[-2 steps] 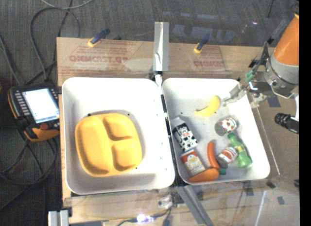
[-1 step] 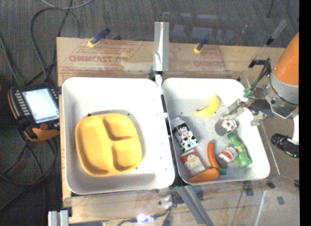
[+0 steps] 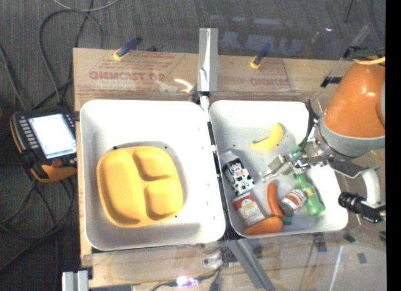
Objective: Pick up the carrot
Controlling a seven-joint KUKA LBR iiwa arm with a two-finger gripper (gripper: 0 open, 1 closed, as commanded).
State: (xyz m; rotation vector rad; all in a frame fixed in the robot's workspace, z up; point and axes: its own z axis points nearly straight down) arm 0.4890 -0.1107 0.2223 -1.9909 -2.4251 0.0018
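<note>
The orange carrot (image 3: pixel 264 225) lies flat against the front wall of the right bin (image 3: pixel 250 116), just below a red carton. My gripper (image 3: pixel 278 167) hangs over the middle of that bin, pointing left from the grey and orange arm (image 3: pixel 354 105). It is well above and behind the carrot, apart from it, with nothing seen in its grasp.
The right bin also holds a yellow banana (image 3: pixel 269 138), a black-and-white box (image 3: pixel 238 176), a red carton (image 3: pixel 249 208), a red-orange stick (image 3: pixel 272 198), a can (image 3: pixel 292 201) and a green bottle (image 3: pixel 311 196). A yellow divided tray (image 3: pixel 141 184) lies in the left bin (image 3: pixel 91 127).
</note>
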